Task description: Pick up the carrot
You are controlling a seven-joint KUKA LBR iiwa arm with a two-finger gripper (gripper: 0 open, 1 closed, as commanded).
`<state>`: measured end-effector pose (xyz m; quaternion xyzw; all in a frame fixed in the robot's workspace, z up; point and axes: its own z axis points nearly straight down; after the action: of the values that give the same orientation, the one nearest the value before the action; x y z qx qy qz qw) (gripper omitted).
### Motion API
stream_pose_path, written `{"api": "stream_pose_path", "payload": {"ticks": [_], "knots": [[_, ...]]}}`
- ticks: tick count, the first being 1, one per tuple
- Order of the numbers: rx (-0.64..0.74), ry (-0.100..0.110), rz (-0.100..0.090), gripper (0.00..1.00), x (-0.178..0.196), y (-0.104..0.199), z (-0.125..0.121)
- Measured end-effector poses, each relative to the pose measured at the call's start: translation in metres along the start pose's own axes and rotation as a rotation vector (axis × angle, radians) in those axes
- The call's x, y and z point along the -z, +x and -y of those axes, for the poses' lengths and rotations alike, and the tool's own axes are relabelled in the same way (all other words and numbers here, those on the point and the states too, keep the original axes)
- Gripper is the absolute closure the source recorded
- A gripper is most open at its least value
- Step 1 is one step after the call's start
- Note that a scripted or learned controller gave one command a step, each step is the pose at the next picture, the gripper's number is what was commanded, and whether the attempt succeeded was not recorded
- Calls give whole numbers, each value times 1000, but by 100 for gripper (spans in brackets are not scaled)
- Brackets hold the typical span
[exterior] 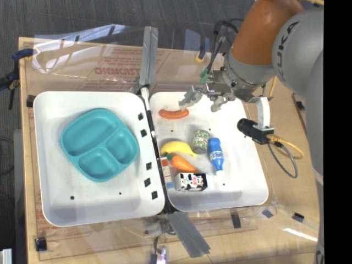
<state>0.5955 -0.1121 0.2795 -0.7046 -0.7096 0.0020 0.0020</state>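
Note:
The carrot (183,163) is orange with a green top and lies in the right bin (247,188), just below a yellow banana (177,148) and above a black-and-white carton (191,181). My gripper (204,98) hangs over the far part of the right bin, fingers spread open with nothing between them. It is well up from the carrot, nearer to an orange-red sausage (174,113) by the bin's back left corner.
A small green-labelled can (201,138) and a blue bottle (215,153) lie right of the banana. The left bin (49,191) holds a teal divided plate (99,143). A divider with black clips runs between the bins.

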Motion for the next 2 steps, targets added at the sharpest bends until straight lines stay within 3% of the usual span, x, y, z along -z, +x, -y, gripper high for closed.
{"api": "stream_pose_path", "payload": {"ticks": [1,2], "knots": [[16,2,0,0,-104,3,59],[244,-29,4,0,-154,-8,68]]}}
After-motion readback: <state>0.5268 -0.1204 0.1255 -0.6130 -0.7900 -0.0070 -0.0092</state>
